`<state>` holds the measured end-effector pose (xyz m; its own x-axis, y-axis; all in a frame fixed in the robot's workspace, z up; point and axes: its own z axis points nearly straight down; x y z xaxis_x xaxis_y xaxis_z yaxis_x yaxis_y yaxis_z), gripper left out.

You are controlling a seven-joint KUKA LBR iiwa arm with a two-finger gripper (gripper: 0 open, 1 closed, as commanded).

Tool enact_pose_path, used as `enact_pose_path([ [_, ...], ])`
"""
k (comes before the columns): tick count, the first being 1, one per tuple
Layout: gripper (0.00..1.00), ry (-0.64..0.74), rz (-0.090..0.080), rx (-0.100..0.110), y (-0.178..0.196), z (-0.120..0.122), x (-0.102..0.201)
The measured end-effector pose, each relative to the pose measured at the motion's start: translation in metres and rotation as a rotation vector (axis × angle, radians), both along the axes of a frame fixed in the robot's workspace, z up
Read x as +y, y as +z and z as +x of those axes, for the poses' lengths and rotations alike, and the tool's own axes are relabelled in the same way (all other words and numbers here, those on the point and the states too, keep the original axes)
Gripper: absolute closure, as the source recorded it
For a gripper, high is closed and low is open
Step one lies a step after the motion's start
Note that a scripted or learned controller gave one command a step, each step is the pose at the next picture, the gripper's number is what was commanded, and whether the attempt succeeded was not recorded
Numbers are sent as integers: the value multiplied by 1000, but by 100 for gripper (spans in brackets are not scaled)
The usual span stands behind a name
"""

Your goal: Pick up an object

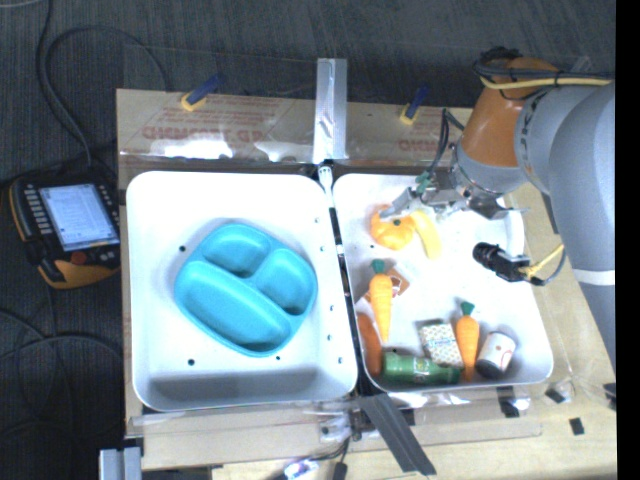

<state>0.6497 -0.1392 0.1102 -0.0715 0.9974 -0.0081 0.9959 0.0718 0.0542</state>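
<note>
The right bin [520, 268] holds several toy foods. An orange-yellow fruit [391, 230] and a yellow banana [428, 236] lie at its far left. Nearer the front lie a carrot [380, 300], a second carrot [467, 336], a patterned box [438, 340], a green bottle [417, 369] and a small white can [497, 351]. My gripper [428, 194] hangs low over the far part of this bin, just above and right of the orange-yellow fruit and close to the banana's top end. Nothing is visibly held in it.
The left bin [150, 368] carries a blue divided plate [248, 286]. A metal divider post [331, 108] stands at the back between the bins. The arm's grey body [580, 178] fills the right side. A teach pendant [68, 220] lies on the floor at left.
</note>
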Motion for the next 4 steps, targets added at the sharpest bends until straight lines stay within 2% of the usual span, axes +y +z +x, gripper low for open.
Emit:
enact_pose_path([
  [1, 0, -16, 0, 1, -1, -7, 9],
  [2, 0, 1, 3, 44, -21, -1, 18],
  [3, 100, 3, 2, 41, -11, 0, 19],
  [4, 100, 18, 3, 57, 75, -19, 54],
])
